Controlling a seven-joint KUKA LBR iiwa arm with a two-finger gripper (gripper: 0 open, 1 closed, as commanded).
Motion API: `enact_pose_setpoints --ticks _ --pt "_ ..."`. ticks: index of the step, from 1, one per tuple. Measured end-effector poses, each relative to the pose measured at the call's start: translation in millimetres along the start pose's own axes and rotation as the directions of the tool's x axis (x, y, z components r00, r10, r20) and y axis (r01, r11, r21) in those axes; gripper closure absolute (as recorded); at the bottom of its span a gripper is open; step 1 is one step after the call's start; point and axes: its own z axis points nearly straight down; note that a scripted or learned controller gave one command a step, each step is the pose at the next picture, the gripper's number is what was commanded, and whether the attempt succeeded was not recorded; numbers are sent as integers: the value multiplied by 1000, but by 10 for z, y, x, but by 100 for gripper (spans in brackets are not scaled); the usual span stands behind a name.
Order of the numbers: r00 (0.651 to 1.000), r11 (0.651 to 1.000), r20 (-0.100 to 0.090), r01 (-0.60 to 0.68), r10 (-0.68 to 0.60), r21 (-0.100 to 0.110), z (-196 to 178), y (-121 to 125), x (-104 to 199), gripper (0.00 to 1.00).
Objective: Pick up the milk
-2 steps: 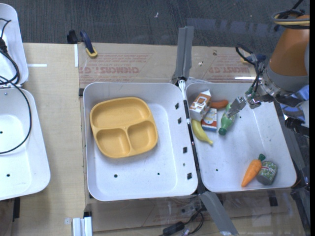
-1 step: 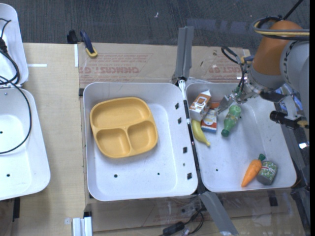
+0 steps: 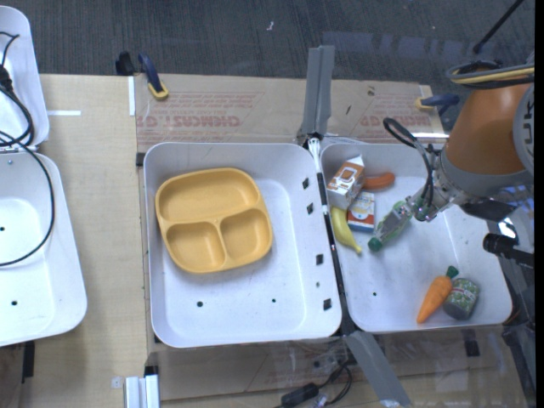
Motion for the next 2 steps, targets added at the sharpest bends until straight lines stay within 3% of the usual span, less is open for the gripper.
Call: enact_pose_setpoints --ticks 1,2 --pt "1000 1000 1 16 -16 -1 -462 740 104 0" --pt "995 995 -1 97 -97 2 -289 -210 22 0"
